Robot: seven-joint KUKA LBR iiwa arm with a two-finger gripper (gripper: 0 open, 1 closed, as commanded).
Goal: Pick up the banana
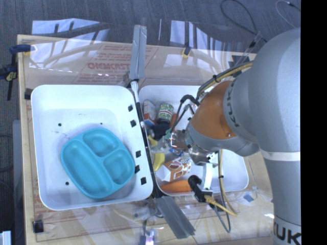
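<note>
From my screen I saw the arm [245, 111] bent low over the right bin [237, 175], its gripper [176, 139] down among the clutter at centre frame. I couldn't tell how its jaws stood. The banana [159, 161] lay by that bin's left wall, just below the gripper. A blue plate [97, 161] sat in the left bin [51, 116].

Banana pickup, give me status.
Gripper low in right bin, among clutter. Banana by the divider, not held. Carrot and carton crowd it.
</note>
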